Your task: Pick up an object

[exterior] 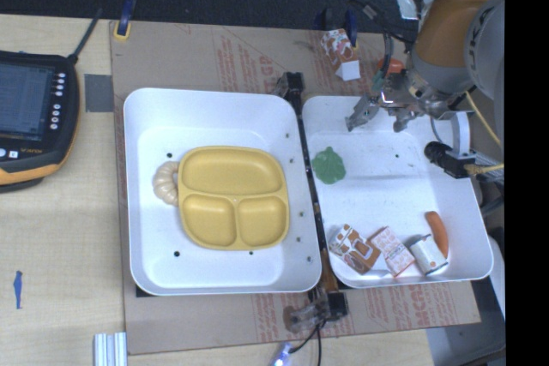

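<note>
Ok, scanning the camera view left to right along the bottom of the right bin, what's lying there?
Brown-and-white patterned packet → small red-and-white carton → white can → orange sausage-shaped piece. The green lump sits farther up, near the bin's left wall.

One fixed camera above the tabletop [77,210], looking down at a slant, mid-distance, both white bins [141,184] fully framed.

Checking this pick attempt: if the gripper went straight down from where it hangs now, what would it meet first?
Probably bare bin floor. The gripper hangs with fingers spread over the far end of the right bin, and the nearest item, the green object, lies off to the side of that line. Depth is hard to judge from this slanted view.
</note>
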`<action>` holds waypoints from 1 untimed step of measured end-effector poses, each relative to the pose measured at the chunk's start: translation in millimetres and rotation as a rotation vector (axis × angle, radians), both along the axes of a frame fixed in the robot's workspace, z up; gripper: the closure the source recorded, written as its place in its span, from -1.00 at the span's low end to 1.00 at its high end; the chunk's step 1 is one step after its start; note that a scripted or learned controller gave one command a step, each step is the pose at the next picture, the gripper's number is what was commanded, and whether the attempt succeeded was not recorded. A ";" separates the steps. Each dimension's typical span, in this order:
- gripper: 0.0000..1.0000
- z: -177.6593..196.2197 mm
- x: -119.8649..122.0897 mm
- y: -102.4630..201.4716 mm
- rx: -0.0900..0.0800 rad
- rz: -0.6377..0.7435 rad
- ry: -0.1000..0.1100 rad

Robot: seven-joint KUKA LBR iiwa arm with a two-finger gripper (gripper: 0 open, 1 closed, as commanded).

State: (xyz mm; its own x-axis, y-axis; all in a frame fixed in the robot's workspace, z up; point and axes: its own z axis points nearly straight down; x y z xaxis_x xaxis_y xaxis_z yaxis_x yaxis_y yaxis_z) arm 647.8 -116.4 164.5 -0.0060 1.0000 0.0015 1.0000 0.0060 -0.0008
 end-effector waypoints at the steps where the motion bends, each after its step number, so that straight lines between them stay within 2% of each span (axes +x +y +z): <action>1: -1.00 -49.5 -22.4 23.5 -0.003 0.001 0.005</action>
